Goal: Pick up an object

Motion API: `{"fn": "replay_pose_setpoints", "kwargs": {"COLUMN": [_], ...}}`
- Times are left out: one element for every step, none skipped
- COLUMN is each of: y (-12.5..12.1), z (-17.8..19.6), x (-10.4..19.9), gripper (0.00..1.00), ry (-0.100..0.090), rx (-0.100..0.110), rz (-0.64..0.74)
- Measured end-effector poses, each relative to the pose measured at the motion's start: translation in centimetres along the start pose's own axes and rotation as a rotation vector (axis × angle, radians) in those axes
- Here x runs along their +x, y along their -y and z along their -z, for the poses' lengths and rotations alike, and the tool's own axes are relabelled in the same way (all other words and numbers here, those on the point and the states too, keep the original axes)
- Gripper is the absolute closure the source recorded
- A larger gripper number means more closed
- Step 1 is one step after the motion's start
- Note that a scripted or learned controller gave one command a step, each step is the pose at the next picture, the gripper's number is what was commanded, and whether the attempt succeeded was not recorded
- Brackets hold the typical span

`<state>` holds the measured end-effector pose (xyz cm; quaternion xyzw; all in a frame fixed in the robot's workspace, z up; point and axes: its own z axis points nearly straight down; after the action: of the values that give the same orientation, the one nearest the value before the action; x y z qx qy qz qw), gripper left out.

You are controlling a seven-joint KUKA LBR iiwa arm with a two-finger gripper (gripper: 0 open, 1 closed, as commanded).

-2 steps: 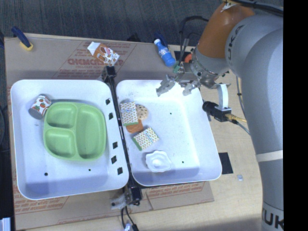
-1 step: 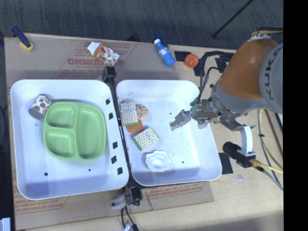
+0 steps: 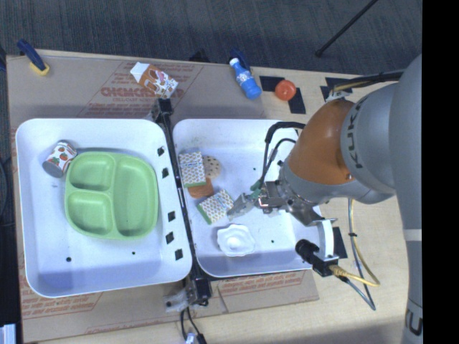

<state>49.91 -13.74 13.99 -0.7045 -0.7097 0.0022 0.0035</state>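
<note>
- Reaching in from the right, the grey arm (image 3: 373,149) with its orange band hangs over the right bin (image 3: 280,260), and the gripper (image 3: 242,205) sits low beside a checked green-and-white packet (image 3: 215,206)
- The left bin (image 3: 43,264) carries a green divided tray (image 3: 111,192) and a small patterned cup (image 3: 59,158) tipped at its upper left corner
- In the right bin lie a second checked packet (image 3: 191,168), a brown round piece (image 3: 211,166) just beside it, and a white crumpled item (image 3: 235,239) near the front wall
- How far the tool is parted I cannot tell, and nothing visibly sits in it
- The likeliest target is the nearer checked packet, at the gripper's tip; a good grasp would centre on it and come straight down, staying off the white item close by
- The bench cardboard (image 3: 122,92) bears red print, too blurred to read with confidence; dark lettering on the arm's orange band seems to read KUKA
</note>
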Motion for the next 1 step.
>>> {"fn": "replay_pose_setpoints", "kwargs": {"y": [-6.35], "z": [-3.17], "x": [2.75], "gripper": [0.00], "ry": [0.002], "rx": [-0.004], "rz": [0.002]}}
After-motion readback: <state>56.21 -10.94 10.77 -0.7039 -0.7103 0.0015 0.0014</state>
